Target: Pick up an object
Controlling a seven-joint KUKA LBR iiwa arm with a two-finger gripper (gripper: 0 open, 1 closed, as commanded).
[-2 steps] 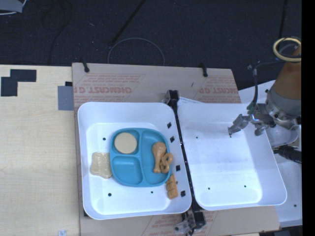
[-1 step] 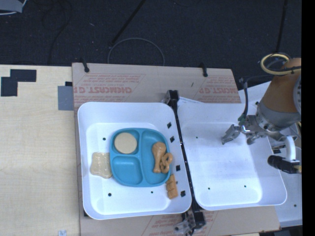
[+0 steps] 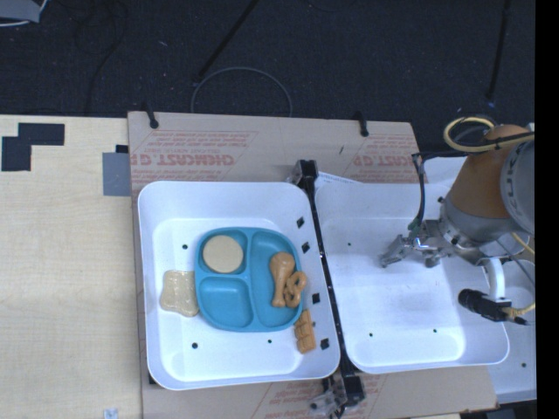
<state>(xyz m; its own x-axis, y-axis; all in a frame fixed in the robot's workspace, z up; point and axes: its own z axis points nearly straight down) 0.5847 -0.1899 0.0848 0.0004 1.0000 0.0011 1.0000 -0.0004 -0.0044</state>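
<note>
A blue divided plate (image 3: pixel 229 308) lies in the left bin (image 3: pixel 166 208). On it sit a round tan cookie (image 3: pixel 222 253) and a brown pretzel-like piece (image 3: pixel 286 279). A pale toast-shaped piece (image 3: pixel 179 292) lies just left of the plate. A small brown piece (image 3: pixel 304 331) rests by the plate's lower right corner. My gripper (image 3: pixel 407 250) hangs over the right bin (image 3: pixel 393 356), near its upper right part, with its metal fingers spread and nothing between them. It is far from every object.
Both bins sit on a cardboard sheet (image 3: pixel 262 151) on the bench. A black divider (image 3: pixel 316 260) runs between the bins. The arm's grey and orange body (image 3: pixel 489 190) covers the right bin's far right side. A pale wooden tabletop (image 3: pixel 61 278) lies to the left.
</note>
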